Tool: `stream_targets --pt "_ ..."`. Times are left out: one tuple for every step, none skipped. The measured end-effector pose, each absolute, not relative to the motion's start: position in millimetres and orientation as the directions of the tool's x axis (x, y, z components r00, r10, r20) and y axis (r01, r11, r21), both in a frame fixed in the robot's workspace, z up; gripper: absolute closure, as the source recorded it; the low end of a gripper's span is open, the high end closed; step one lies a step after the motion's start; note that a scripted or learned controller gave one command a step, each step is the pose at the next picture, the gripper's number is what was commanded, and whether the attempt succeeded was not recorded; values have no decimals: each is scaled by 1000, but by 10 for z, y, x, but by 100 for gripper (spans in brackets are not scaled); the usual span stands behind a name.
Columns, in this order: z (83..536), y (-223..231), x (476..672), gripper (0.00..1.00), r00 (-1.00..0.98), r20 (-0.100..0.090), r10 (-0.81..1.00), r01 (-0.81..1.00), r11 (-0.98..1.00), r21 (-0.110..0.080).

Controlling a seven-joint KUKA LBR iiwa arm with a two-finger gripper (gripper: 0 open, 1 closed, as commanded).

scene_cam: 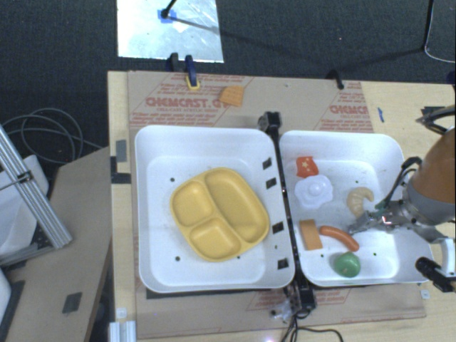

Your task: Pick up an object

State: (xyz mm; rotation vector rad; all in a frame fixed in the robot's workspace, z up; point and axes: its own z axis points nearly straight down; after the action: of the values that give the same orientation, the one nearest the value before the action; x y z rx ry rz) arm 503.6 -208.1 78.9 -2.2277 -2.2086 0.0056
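Brown bench bears two white bins — dark carpet around; pincer opening cannot tell.

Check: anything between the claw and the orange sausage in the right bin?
Nothing visible. The claw sits just right of the orange sausage, open bin floor between them; the croissant lies above that path, the green ball below.
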Motion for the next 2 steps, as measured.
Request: stream_targets --pt "856 -1561 5880 0 -11 -1 1000 1000 11 9" --pt "958 -1601 5847 100 -5 -1 1000 1000 5 5"
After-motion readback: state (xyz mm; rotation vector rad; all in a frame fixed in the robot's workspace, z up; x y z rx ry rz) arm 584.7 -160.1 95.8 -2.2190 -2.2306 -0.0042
